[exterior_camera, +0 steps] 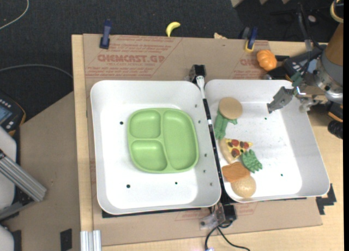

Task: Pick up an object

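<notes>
The right bin (289,151) holds a cluster of toy food along its left side. From back to front lie a round tan bun (230,107), a green vegetable piece (221,126), a pizza slice (237,147), a green leafy piece (251,161), a brown bread slice (235,172) and a pale round roll (244,186). My gripper (279,100) hangs over the back right part of this bin, to the right of the bun and apart from all the food. Nothing shows in its grasp.
The left bin (109,135) bears a green divided plate (162,139). An orange toy (266,59) and a small yellow banana (172,27) lie on the board behind the bins. Blue clamps (105,35) grip the board's back edge. The arm (330,75) enters from the right.
</notes>
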{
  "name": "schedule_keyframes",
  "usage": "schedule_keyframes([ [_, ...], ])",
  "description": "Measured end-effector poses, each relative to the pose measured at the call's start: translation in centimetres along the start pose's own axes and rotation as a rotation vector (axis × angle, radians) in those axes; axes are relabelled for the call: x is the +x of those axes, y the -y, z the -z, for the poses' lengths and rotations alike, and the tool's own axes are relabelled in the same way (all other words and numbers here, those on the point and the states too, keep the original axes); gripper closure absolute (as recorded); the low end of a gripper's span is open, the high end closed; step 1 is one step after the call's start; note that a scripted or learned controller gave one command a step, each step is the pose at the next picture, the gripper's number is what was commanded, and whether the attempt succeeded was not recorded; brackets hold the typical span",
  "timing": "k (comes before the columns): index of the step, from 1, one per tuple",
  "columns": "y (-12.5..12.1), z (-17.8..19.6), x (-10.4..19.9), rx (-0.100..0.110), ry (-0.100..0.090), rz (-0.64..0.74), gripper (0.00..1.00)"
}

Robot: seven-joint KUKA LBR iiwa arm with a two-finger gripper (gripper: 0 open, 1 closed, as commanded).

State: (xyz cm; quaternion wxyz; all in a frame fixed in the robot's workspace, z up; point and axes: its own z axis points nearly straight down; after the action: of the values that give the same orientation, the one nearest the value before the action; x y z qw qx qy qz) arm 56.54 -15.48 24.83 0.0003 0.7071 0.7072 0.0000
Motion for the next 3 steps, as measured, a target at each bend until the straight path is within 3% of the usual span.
schedule_keyframes([
  [1, 6.1, -16.8, 5.5, 0.003, -0.004, -0.002, 0.00],
  [2, 5.7, -15.0, 5.4, -0.009, -0.002, 0.000, 1.00],
  [3, 8.6, -5.9, 11.9, -0.007, -0.003, 0.007, 1.00],
])
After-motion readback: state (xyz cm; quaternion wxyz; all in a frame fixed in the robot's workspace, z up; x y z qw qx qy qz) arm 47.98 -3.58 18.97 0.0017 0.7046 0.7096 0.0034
